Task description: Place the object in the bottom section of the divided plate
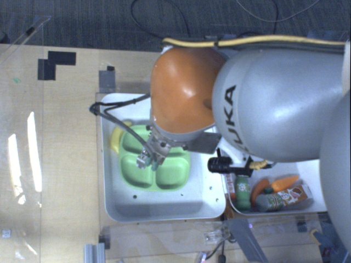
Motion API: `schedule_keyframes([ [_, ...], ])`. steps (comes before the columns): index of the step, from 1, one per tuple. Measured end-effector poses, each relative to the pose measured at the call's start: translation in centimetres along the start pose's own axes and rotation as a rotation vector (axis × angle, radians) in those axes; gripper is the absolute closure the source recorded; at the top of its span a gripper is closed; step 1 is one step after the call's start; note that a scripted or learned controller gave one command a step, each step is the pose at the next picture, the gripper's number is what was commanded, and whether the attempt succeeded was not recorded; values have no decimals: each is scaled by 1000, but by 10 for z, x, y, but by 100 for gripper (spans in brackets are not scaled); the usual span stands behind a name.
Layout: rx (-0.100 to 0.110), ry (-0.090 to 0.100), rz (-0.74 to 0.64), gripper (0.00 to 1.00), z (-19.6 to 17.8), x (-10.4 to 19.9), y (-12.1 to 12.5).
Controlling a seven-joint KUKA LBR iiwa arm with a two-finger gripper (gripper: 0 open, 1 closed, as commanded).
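Green divided plastic plate (164, 171) sits in the left white bin (112, 199), ready for a drop. Directly above its middle hangs the two-finger gripper (147, 160); whether it's parted or closed, I cannot tell.

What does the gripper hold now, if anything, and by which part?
It cannot be told. The gripper hangs over the green divided plate, and no object shows clearly in it.

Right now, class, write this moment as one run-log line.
arm: over left bin | gripper: above green divided plate | yellow object: by plate's left edge | right bin: assorted items
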State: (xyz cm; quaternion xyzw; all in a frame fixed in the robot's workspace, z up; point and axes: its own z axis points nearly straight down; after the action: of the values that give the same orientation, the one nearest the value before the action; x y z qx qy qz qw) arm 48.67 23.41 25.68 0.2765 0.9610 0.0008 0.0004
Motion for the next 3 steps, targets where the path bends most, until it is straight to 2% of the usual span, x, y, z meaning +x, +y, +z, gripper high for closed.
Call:
schedule_keyframes([
  [1, 1, 1, -78, 100, 55, 0, 0],
  [2, -7, -9, -87, 100, 150, -16, 9],
  [3, -22, -14, -268, 100, 161, -39, -45],
])
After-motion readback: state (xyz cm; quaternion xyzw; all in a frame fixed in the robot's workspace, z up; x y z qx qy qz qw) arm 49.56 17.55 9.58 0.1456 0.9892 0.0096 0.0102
